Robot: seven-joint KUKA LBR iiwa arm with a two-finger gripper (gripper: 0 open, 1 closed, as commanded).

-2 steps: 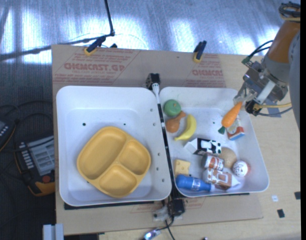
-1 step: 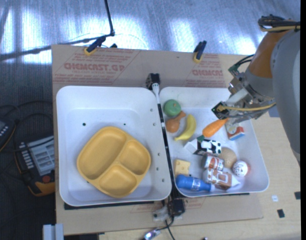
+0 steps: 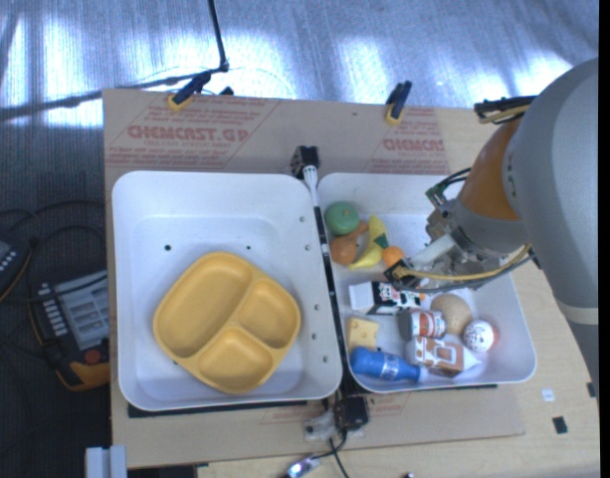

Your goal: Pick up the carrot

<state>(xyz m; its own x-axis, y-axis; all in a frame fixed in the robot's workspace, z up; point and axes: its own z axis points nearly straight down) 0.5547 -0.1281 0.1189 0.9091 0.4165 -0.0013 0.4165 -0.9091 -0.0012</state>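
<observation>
Right bin (image 3: 523, 361) holds the clutter; left bin (image 3: 135, 267) holds a yellow divided plate (image 3: 228, 319). Carrot (image 3: 392, 256) lies in the right bin's far-left part, just beside a banana (image 3: 368, 257) and near a green apple (image 3: 342, 217). Claw (image 3: 409, 270) sits low over the bin, close to the carrot; whether it is spread or pressed together I cannot tell.

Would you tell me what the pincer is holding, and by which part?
It cannot be told: the pincer sits low beside the carrot, its tips obscured.
</observation>
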